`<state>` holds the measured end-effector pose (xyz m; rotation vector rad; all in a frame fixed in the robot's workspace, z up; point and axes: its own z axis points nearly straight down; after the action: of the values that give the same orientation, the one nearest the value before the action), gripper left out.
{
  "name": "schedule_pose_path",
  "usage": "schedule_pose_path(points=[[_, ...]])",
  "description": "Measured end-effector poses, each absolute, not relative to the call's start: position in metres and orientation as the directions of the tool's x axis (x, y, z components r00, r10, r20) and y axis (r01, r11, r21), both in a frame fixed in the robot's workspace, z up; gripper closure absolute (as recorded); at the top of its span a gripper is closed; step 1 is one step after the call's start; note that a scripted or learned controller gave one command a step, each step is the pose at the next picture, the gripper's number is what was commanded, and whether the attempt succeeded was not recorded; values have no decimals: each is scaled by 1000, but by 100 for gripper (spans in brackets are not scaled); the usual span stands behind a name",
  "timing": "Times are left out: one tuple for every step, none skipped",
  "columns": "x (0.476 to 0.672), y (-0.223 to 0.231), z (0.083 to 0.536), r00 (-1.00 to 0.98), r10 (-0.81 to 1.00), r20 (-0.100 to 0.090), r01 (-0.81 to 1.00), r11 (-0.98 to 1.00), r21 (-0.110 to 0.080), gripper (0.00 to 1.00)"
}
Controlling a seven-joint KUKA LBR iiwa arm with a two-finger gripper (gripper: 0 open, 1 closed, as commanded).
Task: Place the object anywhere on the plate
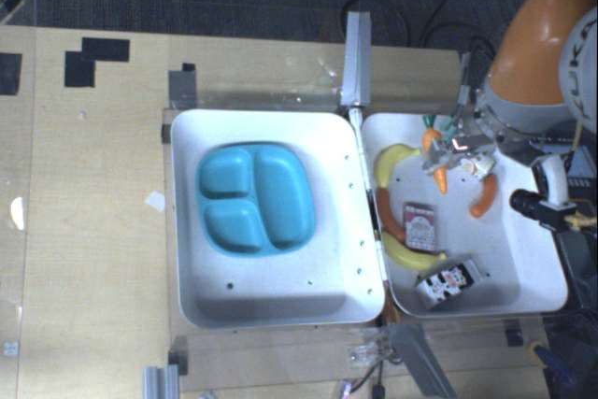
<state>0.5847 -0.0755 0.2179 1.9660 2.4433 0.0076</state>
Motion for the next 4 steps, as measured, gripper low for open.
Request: schedule_pose_path(points=[[589, -103, 210, 259, 966, 0, 966, -259, 4, 100], [607, -117, 243, -142, 990, -2, 990, 142, 8, 100], [608, -115, 254, -149, 989, -4, 989, 149, 13, 100], [610, -114, 266, -155, 988, -6, 988, 155, 19, 100]])
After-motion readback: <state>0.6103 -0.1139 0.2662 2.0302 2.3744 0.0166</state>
